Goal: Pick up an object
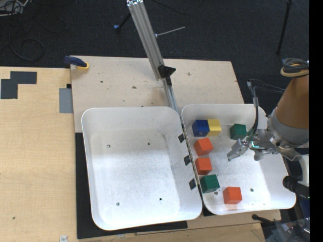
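The right bin (272,198) holds several small blocks: a blue block (200,128) touching a yellow one (214,127) at the back, a green block (237,131) to their right, two orange blocks (204,146) (204,165) down the left side, a second green block (210,183) below them, and an orange block (232,195) near the front. My gripper (236,151) hangs over the middle of this bin, just below the back green block, reaching in from the right. Nothing shows between its fingers.
The left bin (96,135) sits beside the right one, with black clips (187,160) along the shared rim. A slanted aluminium bar (149,39) rises behind the bins. A blue-and-yellow clamp (76,62) lies at the bench's back left corner.
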